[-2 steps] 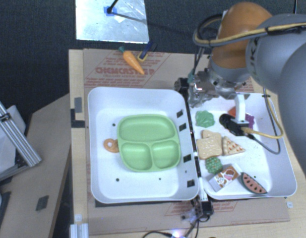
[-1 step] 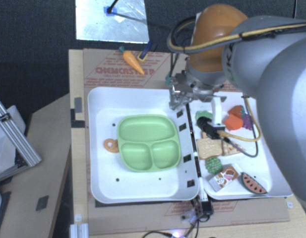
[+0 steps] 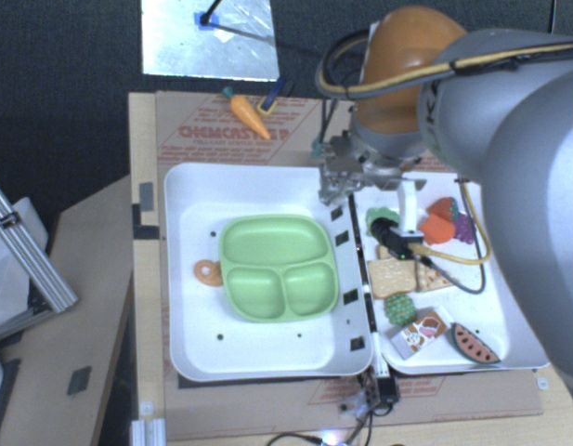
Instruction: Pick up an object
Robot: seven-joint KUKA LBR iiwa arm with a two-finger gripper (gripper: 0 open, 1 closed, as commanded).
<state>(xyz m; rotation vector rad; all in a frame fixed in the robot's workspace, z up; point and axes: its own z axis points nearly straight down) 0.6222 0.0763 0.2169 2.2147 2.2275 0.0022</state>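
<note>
Since the task names no set object, I log candidates on both sides. End effector (image 3: 335, 186) sits over the rear end of the divider between the left bin (image 3: 188, 214) and right bin (image 3: 446, 295), approx. above the left bin's back right corner. Open or closed: cannot tell from this angle. Nothing is seen gripped.

Left bin: green divided plate (image 3: 272, 268), centred, long axis running roughly across the view, its back right corner near the end effector, towards the front. Small orange ring (image 3: 208, 272) just beside the plate's left edge, well apart from the end effector.

Right bin: cluster of small items. Tan cracker (image 3: 390, 275) lies nearest along the divider, to the front and slightly right of the end effector. Farther front is a knobbly green piece (image 3: 400, 308), then a red-and-white packet (image 3: 422, 333). Watermelon slice (image 3: 475, 342) is at the front, long axis slanting down to the view's right. Orange-red piece (image 3: 438, 226) and purple grapes (image 3: 465, 227) lie to the right.

Carrot (image 3: 249, 116) lies outside both bins, behind the left one.

Judgement: no grasp made yet. Nearest targets lie frontwards, so the next move likely needs a short travel front-right, then a descent.
</note>
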